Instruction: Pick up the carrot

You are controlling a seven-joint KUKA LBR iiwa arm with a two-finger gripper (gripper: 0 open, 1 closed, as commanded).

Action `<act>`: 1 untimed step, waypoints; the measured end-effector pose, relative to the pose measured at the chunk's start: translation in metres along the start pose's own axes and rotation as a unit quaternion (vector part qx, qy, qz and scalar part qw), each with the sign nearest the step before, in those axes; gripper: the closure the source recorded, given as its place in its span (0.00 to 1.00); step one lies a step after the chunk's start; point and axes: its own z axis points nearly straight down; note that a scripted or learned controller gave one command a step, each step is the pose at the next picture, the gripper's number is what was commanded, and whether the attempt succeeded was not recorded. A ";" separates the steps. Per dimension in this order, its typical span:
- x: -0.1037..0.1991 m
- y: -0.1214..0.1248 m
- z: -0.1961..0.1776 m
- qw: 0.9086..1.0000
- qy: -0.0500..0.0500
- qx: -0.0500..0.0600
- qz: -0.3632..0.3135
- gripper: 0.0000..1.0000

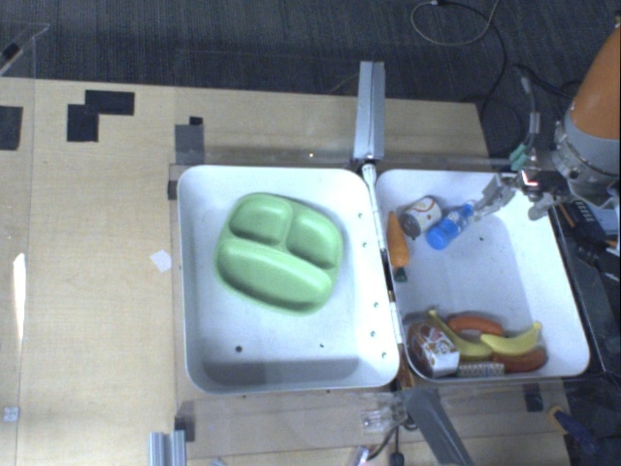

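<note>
The carrot (397, 241) comes first by task, though it is among the smaller things here: it lies in the right bin (505, 289), lengthwise against that bin's left wall, just beside the divider between the two bins, its orange body pointing up the view and a dark end toward the bottom.

Now by size. The bench (87, 289) of pale wood carries both white bins side by side. The left bin (281, 357) holds a green divided tray (279, 250) with three compartments, sitting a little tilted in the bin's upper half. My arm (592, 134) comes in from the right, orange band above the grey wrist, over the right bin's far right corner. My pincer (497, 192) hangs near the upper edge of the right bin, well apart from the carrot — its fingers look spread and nothing sits between them, though the view is blurred there.

In the right bin's lower corner lies a cluster: a yellow banana (509, 342), a red sausage-like piece (477, 322) above it, and a small printed packet (434, 346) at the left. Near the upper left, beside the carrot's top, rests a small grey can (420, 216), and touching it — a blue toy bottle (446, 229).
</note>
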 end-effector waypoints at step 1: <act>0.058 -0.052 0.076 0.995 0.000 0.000 -0.099 0.00</act>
